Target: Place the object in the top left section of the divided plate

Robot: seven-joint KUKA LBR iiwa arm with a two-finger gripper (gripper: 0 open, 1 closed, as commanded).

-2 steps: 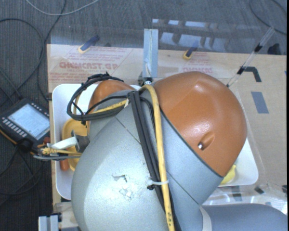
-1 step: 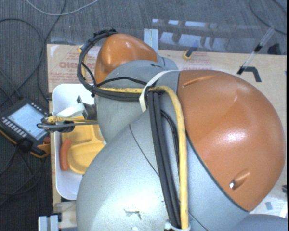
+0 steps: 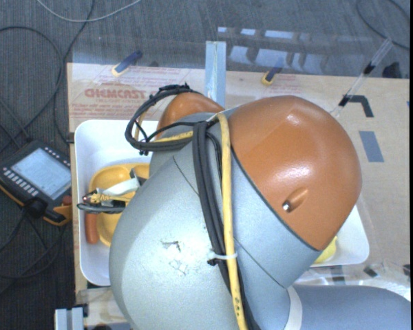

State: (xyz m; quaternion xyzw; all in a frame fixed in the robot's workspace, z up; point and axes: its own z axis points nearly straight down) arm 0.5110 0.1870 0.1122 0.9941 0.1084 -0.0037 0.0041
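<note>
The bulky grey-and-orange robot arm blocked most of the view. At nine o'clock, the yellow divided plate sat in the shallow white bin. Placement looked unfinished; I couldn't tell the grip.

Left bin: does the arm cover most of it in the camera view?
Yes. The grey arm spreads over most of the left bin, leaving a strip along its left side where part of a yellow plate shows.

A yellow divided plate lies in the left bin, mostly hidden behind the arm.
</note>
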